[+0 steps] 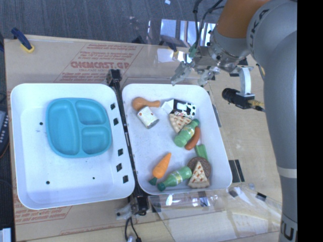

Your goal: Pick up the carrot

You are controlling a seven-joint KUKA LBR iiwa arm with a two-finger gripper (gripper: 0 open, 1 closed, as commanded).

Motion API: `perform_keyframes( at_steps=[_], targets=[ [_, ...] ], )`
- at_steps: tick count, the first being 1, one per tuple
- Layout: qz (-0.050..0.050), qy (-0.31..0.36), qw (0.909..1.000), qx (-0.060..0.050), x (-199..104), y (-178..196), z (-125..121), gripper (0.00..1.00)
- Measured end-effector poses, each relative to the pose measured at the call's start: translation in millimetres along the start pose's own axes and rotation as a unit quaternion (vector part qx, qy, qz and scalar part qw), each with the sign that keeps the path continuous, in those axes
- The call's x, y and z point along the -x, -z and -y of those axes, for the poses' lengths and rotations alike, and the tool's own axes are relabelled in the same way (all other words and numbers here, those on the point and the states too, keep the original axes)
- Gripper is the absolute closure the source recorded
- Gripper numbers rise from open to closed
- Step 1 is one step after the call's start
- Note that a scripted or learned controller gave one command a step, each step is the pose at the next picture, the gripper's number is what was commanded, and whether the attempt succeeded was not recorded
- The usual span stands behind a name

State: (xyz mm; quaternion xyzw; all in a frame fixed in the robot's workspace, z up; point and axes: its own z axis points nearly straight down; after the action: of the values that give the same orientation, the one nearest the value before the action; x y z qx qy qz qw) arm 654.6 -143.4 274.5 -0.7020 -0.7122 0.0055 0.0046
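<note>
Diagonally, carrot (162,165) tip upper-right

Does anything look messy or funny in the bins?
A little. The toy food lies jumbled in the right bin, with the carrot tilted against a green bottle. The blue plate in the left bin sits neatly.

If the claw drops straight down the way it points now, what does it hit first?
Probably the far rim of the right bin, or bare floor just inside it. The claw hangs above that edge, well short of the carrot; depth is unclear.
</note>
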Motion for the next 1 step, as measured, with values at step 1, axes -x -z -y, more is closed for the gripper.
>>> perform_keyframes(
  at_steps=[1],
  targets=[
    [-0.002, 0.081, 0.9967, -0.002, -5.5, -90.9, 65.3, 0.00]
  ],
)
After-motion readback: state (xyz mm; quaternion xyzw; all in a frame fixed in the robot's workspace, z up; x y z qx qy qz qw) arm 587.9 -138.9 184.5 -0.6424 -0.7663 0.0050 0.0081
